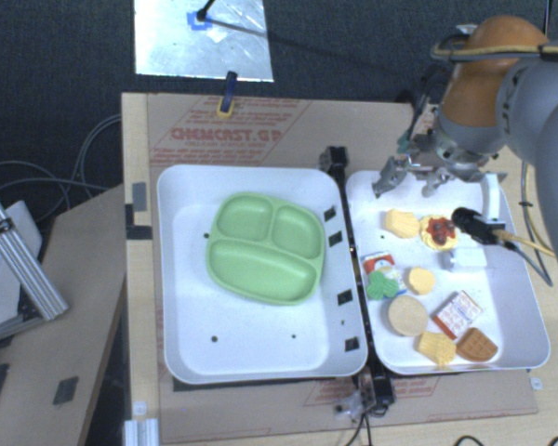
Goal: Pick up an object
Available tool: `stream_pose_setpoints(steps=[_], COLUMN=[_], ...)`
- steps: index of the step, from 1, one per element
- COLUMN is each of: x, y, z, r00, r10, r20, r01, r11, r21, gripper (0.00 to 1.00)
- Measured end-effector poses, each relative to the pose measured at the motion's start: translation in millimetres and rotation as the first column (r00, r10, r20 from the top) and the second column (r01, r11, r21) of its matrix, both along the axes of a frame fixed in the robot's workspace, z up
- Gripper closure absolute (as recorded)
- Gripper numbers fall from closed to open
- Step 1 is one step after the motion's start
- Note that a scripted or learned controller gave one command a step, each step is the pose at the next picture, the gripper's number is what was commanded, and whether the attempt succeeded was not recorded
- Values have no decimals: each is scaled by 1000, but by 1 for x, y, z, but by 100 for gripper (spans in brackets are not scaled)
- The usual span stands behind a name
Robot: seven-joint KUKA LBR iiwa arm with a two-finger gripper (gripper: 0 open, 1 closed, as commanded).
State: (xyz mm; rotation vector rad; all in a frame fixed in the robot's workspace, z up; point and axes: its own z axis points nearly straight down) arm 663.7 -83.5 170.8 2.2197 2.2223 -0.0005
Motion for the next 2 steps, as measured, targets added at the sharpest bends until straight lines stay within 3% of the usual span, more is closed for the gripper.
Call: stream_pose_setpoints(steps=[1,2], x=[2,3], y=[0,0], z=[-61,-86], r00=[1000,1000], r10=[0,1], r20=[1,2], r01=[0,-1], r11=[1000,1000], r21=[0,0], gripper=[0,0])
